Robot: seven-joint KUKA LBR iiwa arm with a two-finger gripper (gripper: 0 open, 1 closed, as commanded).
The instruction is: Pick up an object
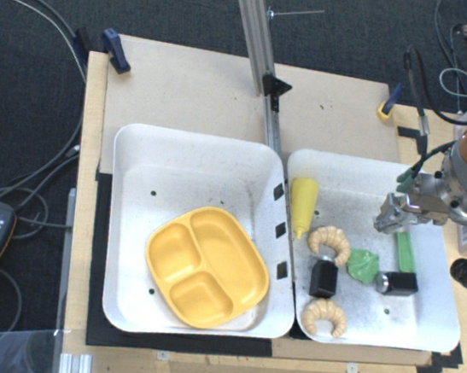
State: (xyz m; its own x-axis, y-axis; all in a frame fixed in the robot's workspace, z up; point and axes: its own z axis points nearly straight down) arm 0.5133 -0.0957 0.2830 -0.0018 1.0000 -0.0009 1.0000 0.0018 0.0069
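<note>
My gripper point(390, 217) hangs over the right bin's point(347, 173) right side, above a green stick point(404, 250). Nothing shows between its fingers. Below it lie a crumpled green piece point(364, 266) and a black cylinder point(398, 283). A yellow bottle point(302, 204) lies along the bin's left wall. Two croissants rest in the bin, one mid-left point(331, 241) and one at the front point(325, 317), with a black block point(323, 278) between them.
The left bin point(134, 159) holds a yellow divided plate point(207, 265). A metal pole point(256, 25) slants up from the divider between the bins. Cables run at the left and upper right of the bench.
</note>
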